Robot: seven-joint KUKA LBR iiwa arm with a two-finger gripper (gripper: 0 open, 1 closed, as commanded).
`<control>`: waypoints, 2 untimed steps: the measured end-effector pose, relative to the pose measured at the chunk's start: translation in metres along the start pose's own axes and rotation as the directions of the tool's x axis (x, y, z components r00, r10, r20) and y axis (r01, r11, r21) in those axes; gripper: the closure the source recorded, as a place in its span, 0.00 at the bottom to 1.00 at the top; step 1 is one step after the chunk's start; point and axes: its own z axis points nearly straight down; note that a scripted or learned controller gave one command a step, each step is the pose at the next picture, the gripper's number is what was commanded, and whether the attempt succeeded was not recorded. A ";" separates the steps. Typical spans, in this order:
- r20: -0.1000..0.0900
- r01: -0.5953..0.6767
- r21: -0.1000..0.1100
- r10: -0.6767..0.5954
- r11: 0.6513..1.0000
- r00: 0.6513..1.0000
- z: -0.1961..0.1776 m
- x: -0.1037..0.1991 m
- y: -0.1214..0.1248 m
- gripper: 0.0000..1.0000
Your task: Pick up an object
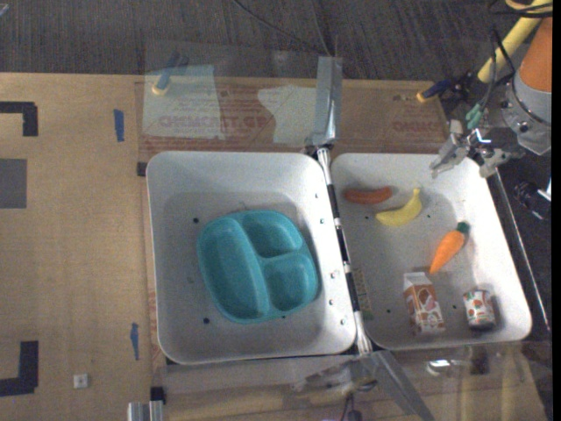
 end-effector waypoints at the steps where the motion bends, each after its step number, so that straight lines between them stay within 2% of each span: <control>1: 0.001 -0.133 -0.023 0.133 0.991 0.991 0.159 -0.029 0.010 0.00; 2: -0.009 -0.064 -0.006 0.064 0.998 0.998 0.179 -0.056 -0.054 0.00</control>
